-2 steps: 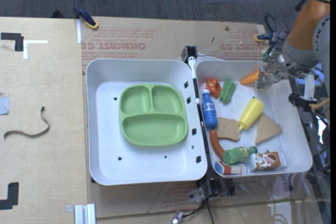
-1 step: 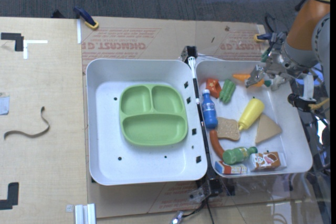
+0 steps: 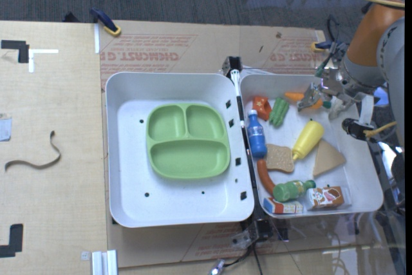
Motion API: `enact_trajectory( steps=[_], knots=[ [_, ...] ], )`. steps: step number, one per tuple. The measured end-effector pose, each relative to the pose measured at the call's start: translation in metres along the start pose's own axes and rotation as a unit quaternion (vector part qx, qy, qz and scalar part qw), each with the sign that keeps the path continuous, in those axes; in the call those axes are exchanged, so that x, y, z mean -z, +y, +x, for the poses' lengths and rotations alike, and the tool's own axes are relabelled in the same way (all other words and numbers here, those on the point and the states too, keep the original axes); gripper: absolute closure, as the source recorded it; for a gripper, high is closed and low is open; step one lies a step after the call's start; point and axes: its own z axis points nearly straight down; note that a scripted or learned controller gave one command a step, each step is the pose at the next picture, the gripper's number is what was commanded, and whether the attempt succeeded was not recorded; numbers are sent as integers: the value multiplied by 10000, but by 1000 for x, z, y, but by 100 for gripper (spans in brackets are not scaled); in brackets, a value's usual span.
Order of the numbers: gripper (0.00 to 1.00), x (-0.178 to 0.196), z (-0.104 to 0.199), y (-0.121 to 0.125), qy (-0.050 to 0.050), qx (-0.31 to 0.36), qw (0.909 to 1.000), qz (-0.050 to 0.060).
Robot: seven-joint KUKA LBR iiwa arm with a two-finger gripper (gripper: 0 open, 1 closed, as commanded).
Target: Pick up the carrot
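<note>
Carrot (image 3: 294,97) lying at the far end of the right bin (image 3: 367,196), just beside a green pepper-like piece (image 3: 279,111) and touching or nearly touching the tip of the gripper (image 3: 313,100). Jaws lowered at the carrot's right end, too blurred to tell whether wide, narrow or closed on anything. Elsewhere in that bin a blue bottle (image 3: 257,135), a yellow bottle (image 3: 307,139) and bread slices (image 3: 281,158); in the left bin (image 3: 122,196), a green divided plate (image 3: 188,140).
</note>
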Motion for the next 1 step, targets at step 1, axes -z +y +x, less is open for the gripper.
enact_trajectory(
  steps=[1],
  knots=[
    [100, 11, -1, 3, -33, 0, 10000, -87]
  ],
)
